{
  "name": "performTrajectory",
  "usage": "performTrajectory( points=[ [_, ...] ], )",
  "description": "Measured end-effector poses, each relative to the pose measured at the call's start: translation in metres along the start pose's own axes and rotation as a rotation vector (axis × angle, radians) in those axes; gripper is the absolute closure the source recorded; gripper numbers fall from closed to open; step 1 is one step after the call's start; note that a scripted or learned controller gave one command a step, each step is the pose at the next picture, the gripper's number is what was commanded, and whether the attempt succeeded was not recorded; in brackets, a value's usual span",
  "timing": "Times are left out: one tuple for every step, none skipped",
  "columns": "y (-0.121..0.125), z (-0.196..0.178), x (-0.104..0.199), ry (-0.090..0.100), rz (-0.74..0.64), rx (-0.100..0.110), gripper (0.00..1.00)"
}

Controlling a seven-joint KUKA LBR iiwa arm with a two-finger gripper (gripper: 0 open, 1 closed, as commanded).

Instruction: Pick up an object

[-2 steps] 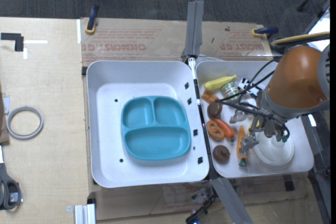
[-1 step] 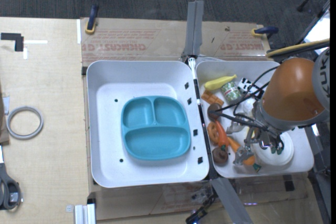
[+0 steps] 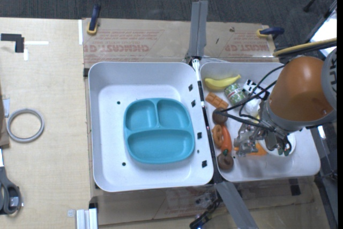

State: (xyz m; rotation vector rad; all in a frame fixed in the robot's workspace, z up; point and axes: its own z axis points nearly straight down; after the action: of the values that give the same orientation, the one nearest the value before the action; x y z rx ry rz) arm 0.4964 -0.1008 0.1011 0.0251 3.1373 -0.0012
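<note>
- White plastic makes up both bins; the left bin (image 3: 102,131) holds a blue divided plate (image 3: 159,130) and nothing else that I can make out.
- The right bin (image 3: 300,163) carries the small things to choose from: a yellow banana (image 3: 221,82) near its far end, a small green-and-white jar (image 3: 235,94) just beside the banana, an orange ridged piece (image 3: 217,100) below that, then a brown lump (image 3: 220,115), an orange-red carrot-like piece (image 3: 223,138) and a dark brown piece (image 3: 225,161) along the bin's left wall.
- The arm reaches in from the right, its orange band covering much of the right bin, and the claw (image 3: 247,143) is low in the bin, just to the right of the carrot-like piece.
- A bit of orange (image 3: 258,149) shows next to the claw, but the metal parts and cables there are too cluttered to read; I cannot tell whether the claw is wide, narrow or closed on anything.
- On progress, my judgement is that the pick is at the reaching or grasping stage: nothing is visibly lifted clear of the bin floor, and every item seems to lie in the bin.
- What is left, as far as this shows: a firm close on one item, then a lift clear of the bin.
- On the table to the left lie a grey tape ring (image 3: 24,125) and scissors (image 3: 9,197), well apart from the bins.
</note>
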Motion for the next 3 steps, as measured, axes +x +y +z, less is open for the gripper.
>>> performTrajectory(
  points=[
    [-0.018,-0.154,-0.048,0.000,-0.052,0.000,1.00],
    [0.074,-0.161,-0.074,0.001,0.055,-0.001,1.00],
    [0.003,-0.250,-0.093,-0.001,-0.084,0.000,1.00]
  ],
)
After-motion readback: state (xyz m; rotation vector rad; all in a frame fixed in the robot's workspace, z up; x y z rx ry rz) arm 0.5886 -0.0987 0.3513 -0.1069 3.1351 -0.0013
